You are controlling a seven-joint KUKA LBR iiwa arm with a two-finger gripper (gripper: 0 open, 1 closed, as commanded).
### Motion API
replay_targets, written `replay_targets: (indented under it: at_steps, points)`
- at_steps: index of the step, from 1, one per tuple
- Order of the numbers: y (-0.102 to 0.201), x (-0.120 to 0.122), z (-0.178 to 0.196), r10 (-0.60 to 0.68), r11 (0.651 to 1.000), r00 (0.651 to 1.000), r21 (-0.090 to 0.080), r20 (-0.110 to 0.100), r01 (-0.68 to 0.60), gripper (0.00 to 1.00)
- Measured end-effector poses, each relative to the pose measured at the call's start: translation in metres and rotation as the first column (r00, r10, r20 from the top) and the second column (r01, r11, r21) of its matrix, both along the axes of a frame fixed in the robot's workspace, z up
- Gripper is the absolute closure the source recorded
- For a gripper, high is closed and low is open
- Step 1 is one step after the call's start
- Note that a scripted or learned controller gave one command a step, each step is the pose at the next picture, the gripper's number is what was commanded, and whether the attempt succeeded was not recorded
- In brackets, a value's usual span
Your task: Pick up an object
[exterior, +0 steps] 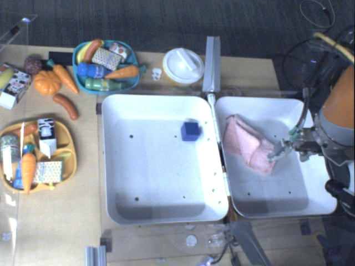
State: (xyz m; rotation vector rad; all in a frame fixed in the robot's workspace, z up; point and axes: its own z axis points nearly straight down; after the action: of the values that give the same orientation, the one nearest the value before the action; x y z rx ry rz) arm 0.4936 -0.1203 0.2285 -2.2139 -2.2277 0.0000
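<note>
Now | bins: 2 | blue cube (191, 131): 1 | pink cloth (247, 144): 1 | end effector (275, 152): pinching cloth edge

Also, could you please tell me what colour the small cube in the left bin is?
Blue, clearest in the camera view.

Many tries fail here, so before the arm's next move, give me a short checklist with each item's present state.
1. Cloth lies inside the right bin: ok.
2. Gripper is at the cloth's right edge: ok.
3. Fingers closed on cloth: cannot tell.
4. Cloth lifted off the bin floor: not ok; it looks to be lying flat.
5. Blue block sits in the left bin, apart from the gripper: ok.
6. Cloth clear of the divider between bins: cannot tell; its left end lies close to it.
</note>
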Motion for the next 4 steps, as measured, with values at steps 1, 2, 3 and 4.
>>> replay_targets:
  at_steps: [1,2,3,4]
  points:
    - [0.0,0.069,-0.122,0.056,0.998,0.998,0.0,0.0,-0.056,0.0]
    - [-0.011,0.057,-0.137,0.175,0.985,0.984,-0.004,0.018,-0.175,0.0]
    - [0.019,0.155,-0.139,0.223,0.975,0.975,-0.004,0.015,-0.223,0.0]
    - [0.021,0.157,-0.128,0.229,0.973,0.973,-0.005,0.018,-0.229,1.0]
